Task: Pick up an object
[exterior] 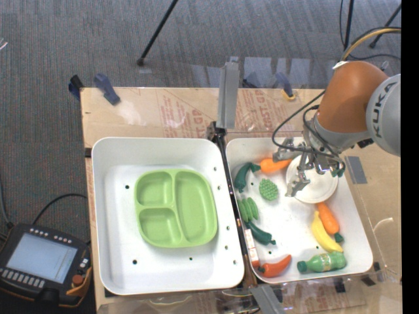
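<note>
The gripper (302,182) hangs over the right bin (364,241), above the left edge of a white bowl (319,187), with nothing visibly between its fingers; whether they are spread or closed I cannot tell from this slant. Around it lie a carrot (273,165), a green ridged piece (268,189), an orange piece (328,218) touching a banana (323,235), a green bottle (322,262) and a red chili (276,265) (the dark green items along the left wall are probably vegetables). The left bin (108,241) holds a green tray (175,208).

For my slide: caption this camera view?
Gripper hovers over toy-food bin; green divided plate sits in the other.
</note>
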Available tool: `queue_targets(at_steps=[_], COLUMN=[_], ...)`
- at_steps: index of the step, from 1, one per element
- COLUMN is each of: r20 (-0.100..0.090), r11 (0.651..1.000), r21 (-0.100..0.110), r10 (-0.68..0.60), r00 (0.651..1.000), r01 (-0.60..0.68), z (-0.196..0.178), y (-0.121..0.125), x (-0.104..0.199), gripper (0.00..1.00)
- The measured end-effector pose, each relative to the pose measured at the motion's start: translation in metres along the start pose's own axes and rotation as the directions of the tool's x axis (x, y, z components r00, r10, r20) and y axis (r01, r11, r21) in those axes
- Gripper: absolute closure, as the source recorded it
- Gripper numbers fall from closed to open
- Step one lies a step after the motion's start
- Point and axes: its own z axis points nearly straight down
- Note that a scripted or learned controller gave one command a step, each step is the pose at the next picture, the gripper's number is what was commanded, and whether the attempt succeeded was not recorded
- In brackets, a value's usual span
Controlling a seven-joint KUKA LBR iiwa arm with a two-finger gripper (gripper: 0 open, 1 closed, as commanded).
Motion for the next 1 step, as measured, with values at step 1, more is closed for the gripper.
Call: queue_targets(at_steps=[1], r20=[-0.011], r11=[1.000], r21=[-0.006], r10=[0.011], r00=[1.000], r01=[-0.011], z=[0.0168], y=[0.0634], x=[-0.0033], gripper=[0.00])
